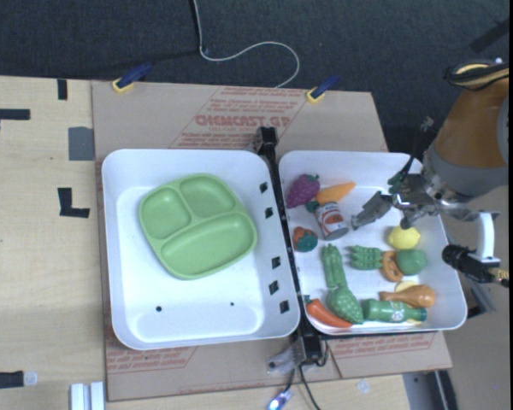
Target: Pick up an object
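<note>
Jaws [392,210] spread, gripping nothing, hanging over the right bin [372,158] from its right side. Candidate objects lie below: soup can [331,219] just left of my fingertips, lemon [403,237] near my wrist side, purple grapes [302,190] farther left. I judge the toys are crowded together, so an isolated target suits best. Green divided plate [198,225] occupies the left bin [120,254].

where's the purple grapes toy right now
The purple grapes toy lies in the right bin, near its upper left corner in the camera view, close to the divider between the bins, with the orange carrot just to its right.
</note>
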`<state>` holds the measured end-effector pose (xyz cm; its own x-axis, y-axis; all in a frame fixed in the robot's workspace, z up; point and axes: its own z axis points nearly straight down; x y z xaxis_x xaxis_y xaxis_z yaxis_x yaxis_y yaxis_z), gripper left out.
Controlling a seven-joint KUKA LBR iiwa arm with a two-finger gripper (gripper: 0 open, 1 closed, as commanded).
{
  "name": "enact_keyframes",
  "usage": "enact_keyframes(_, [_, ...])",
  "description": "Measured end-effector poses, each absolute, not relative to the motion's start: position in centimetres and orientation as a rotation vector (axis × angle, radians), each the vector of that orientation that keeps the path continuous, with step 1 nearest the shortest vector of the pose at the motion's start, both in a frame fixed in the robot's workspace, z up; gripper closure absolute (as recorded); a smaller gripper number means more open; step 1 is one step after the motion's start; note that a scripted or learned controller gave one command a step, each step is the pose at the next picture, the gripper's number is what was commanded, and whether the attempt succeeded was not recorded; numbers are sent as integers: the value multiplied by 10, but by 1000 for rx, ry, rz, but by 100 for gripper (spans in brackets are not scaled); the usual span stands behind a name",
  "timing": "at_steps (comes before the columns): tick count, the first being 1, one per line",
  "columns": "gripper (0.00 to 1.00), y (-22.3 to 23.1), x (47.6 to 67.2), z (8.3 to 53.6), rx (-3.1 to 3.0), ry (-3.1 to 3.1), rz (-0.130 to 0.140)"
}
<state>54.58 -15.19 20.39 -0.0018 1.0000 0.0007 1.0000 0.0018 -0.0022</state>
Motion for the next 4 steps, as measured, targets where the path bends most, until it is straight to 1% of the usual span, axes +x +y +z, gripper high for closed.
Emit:
enact_keyframes(1, [0,-77,480,183,-2210,-2220,6])
enact_keyframes(2, [0,-100,482,79,-2221,-2219,5])
enact_keyframes(3, [0,-36,485,190,-2214,-2232,-8])
enact_keyframes(4, [0,-33,484,266,-2220,-2227,-3])
